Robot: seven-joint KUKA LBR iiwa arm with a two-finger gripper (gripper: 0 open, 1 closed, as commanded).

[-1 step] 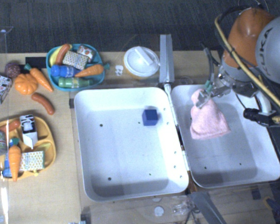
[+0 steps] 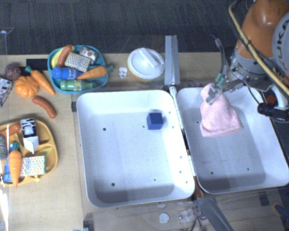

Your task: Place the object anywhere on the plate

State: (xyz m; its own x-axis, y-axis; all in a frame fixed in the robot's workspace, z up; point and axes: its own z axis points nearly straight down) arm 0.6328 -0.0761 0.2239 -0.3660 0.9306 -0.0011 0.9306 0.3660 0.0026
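**Operator:** Where does your pincer stand right now?

**Observer:** Your pincer (image 2: pixel 213 94) sits over the far part of the right-hand shallow white bin (image 2: pixel 267 175), and it is clamped on the top corner of a soft pink cloth (image 2: pixel 218 117). You can see the fabric pinched up into a peak between the fingers, while the rest of the cloth drapes down and spreads on the bin floor. So the grasp looks made, but I judge the lift is barely begun: most of the cloth lies on the bin.

**Operator:** And the plate?

**Observer:** That is your trouble. Nothing in either bin reads as a plate. The left-hand white bin (image 2: pixel 105 189) holds a small blue cube (image 2: pixel 155 120) near its far right side. On the table (image 2: pixel 42 203) beyond the bins, just beside the left bin's far edge, stands a round white and yellow lidded dish (image 2: pixel 146 64). Further left are a blue bowl of toy food (image 2: pixel 77 68) and a yellow tray of toy food (image 2: pixel 24 153); I cannot tell which, if any, is meant.

**Operator:** So what remains?

**Observer:** Nearly all of it, in my judgement: you have the cloth gripped; raising, carrying and releasing it are not yet done.
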